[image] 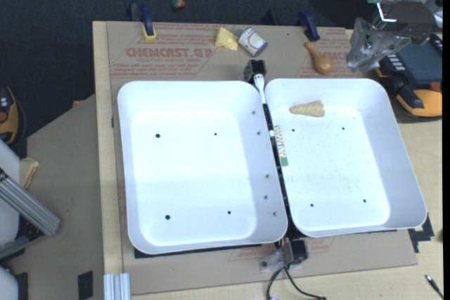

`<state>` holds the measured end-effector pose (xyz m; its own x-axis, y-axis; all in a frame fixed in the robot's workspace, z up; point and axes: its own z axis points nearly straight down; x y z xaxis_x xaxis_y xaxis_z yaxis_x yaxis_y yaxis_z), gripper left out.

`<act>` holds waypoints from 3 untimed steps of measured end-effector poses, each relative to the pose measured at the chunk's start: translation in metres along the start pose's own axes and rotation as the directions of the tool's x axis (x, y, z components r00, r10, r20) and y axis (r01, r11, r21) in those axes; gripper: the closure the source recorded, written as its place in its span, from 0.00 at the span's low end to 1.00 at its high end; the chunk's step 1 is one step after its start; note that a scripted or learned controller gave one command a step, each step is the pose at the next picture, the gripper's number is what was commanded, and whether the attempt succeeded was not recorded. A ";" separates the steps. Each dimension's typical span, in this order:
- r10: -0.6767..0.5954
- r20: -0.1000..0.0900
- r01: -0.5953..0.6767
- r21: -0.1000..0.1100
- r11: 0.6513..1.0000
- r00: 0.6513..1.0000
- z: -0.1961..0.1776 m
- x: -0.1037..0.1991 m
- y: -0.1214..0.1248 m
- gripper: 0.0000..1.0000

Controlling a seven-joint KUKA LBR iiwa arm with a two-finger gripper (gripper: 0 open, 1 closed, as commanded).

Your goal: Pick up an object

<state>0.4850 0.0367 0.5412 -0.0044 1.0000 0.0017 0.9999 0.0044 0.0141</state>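
Note:
A tan, cone-shaped object (pixel 307 109) lies in the right bin (pixel 394 151), near its far edge. The gripper (pixel 364 51) hangs off the bench's far right corner, beyond the right bin's back rim and well right of the cone. It is a grey metal block beneath the arm's wrist, and nothing is visibly held in it. The left bin (pixel 140 172) shows its bare white floor.
On the board behind the bins lie a yellow wedge (pixel 226 39), a small white box (pixel 252 41) and a tan pear-shaped piece (pixel 320 60). Blue clamps (pixel 147 19) stand at the back edge. A narrow striped strip (pixel 280 145) lies along the seam between the bins.

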 end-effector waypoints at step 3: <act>0.003 0.002 -0.003 0.009 1.000 1.000 -0.005 -0.001 0.000 0.00</act>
<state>0.4850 0.0352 0.5458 -0.0011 1.0000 -0.0002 1.0000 0.0011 0.0047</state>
